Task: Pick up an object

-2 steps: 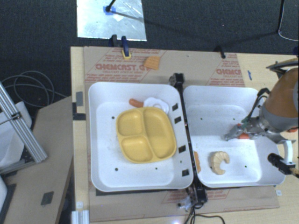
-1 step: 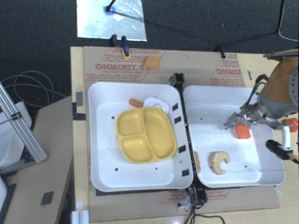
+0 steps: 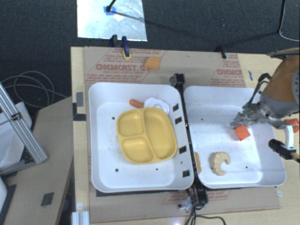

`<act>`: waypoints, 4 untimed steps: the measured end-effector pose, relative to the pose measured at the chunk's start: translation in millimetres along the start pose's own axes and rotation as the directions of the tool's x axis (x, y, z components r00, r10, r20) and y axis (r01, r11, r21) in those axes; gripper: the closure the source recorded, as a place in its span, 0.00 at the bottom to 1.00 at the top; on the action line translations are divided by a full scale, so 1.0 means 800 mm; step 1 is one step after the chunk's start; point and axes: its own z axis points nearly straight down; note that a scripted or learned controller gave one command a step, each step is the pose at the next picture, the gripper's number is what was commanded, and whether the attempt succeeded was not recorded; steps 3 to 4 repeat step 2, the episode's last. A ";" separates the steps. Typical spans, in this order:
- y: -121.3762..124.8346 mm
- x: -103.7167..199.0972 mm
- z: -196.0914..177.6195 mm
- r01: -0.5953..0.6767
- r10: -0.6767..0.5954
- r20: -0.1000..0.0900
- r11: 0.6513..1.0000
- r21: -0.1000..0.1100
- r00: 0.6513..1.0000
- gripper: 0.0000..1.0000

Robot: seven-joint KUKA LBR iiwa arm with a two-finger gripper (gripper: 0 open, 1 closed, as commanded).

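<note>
The hand is low over the right bin, in its upper right part, and the grey arm with the orange band comes to it from the right side. The hand is a dark, blurred shape in this view, so I cannot tell if it is wide or narrow.

Just below the hand, and a little to its right, lies a small orange block. The block touches the lower tip of the hand or is very close to it; the view is not sharp enough to decide, and I do not see the block between any parts of the hand. It seems to rest on the white floor of the bin.

Further below the hand and somewhat to its left lies a beige croissant-shaped piece, well apart from the hand. At the left wall of the same bin, below and far to the left of the hand, a small tan piece is leaning at the edge.

Far to the left of the hand stands the left bin. It holds a yellow divided plate with three compartments. Touching the upper rim of this plate are a small orange sausage-like piece and a white object beside it.

Above the bins, far up and left from the hand, a tan piece lies on the cardboard that covers the worktop.
</note>
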 end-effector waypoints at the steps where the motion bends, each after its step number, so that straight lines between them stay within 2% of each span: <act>1: 0.011 0.136 0.015 0.007 -0.007 -0.006 1.000 0.005 1.000 1.00; 2: 0.042 0.208 -0.119 0.005 -0.005 -0.003 1.000 -0.006 1.000 1.00; 4: 0.042 0.208 -0.119 0.005 -0.005 -0.003 1.000 -0.006 1.000 1.00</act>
